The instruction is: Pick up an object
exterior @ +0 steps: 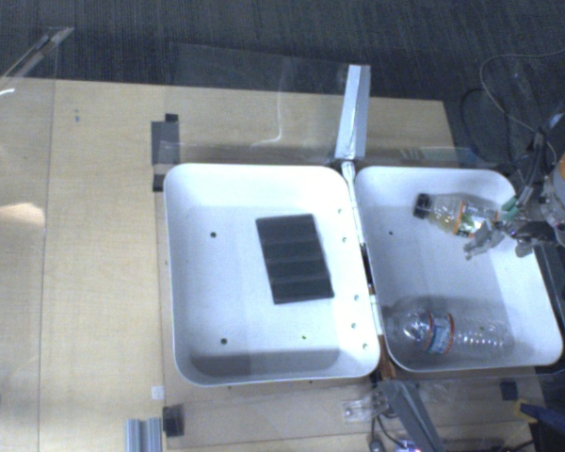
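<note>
Arm seen entering from the right edge, orange band visible above the wrist. Gripper is held low, angled leftward; finger state not made out.

A pale wooden bench carries two shallow white plastic bins set side by side, their inner rims touching. The left bin and the right bin sit toward the bench's right half. Small black brackets rest on the bench at the left bin's corners, and a grey metal strip lies behind the seam between the bins
</note>
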{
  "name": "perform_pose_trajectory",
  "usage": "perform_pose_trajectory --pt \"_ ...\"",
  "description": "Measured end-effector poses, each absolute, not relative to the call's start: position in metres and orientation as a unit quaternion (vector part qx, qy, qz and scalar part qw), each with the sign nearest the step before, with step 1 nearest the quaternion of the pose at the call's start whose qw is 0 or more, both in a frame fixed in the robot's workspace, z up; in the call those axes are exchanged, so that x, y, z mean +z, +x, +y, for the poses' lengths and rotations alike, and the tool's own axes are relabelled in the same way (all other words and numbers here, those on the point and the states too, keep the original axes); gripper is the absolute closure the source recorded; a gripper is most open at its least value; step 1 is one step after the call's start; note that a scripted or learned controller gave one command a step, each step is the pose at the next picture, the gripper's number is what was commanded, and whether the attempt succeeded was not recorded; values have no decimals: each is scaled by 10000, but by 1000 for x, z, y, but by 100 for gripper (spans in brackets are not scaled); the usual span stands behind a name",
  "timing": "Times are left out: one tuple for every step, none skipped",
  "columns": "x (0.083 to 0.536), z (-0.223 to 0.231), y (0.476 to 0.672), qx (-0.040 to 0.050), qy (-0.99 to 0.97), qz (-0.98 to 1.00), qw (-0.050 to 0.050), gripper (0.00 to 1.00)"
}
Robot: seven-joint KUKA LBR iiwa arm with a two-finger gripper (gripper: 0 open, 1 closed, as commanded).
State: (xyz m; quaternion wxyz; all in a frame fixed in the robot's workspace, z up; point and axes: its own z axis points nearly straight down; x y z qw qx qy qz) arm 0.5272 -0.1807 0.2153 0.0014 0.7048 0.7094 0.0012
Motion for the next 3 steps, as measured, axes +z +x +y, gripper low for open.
perform_pose_trajectory --pt "189 -165 594 14 6830 7304 19 0" --pt "88 -201 635 22 6830 7304 42 0" --pt "102 -199 638 41 6806 7326 81 100"
